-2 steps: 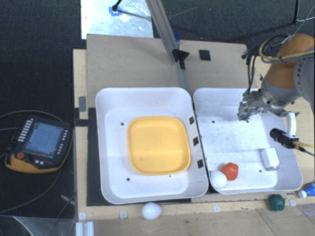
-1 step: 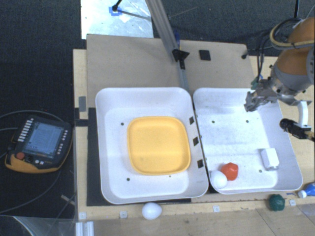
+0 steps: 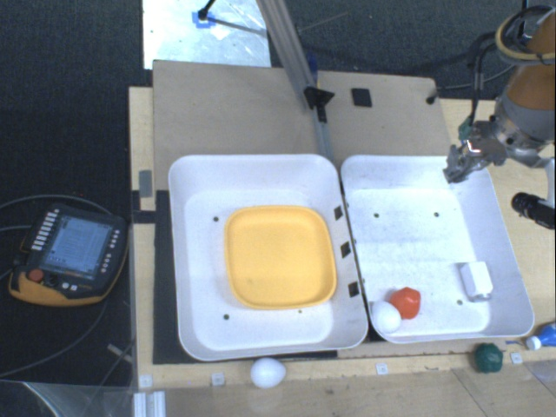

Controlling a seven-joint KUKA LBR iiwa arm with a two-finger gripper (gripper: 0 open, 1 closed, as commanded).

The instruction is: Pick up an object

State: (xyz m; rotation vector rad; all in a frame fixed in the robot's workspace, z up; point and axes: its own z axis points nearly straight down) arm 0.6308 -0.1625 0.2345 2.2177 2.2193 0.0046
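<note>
Landmark: the right bin (image 3: 499, 233), the white tray nearest the arm's side, is the reference for every place below
End effector (image 3: 458, 168): over the far rim of the right bin, near its far right corner, on the grey arm with the orange band; whether it is released or clenched cannot be told, and nothing is seen in its grasp
Orange-red object (image 3: 406, 301): on the floor of the right bin, near its front edge, toward its front left corner
White ball (image 3: 386, 317): in the right bin's front left corner, touching the orange-red object
White block (image 3: 476, 280): small and rectangular, on the floor of the right bin near its right wall, well apart from the end effector
Yellow plate (image 3: 281, 255): square with rounded corners, in the left bin (image 3: 193, 233), which adjoins the right bin's left wall
White egg-shaped object (image 3: 268, 373): on the tabletop (image 3: 382, 120), left of and in front of the right bin
Dark green object (image 3: 487, 357): on the tabletop just in front of the right bin's front right corner
Teach pendant (image 3: 68, 259): on the dark floor, far to the left of the right bin
</note>
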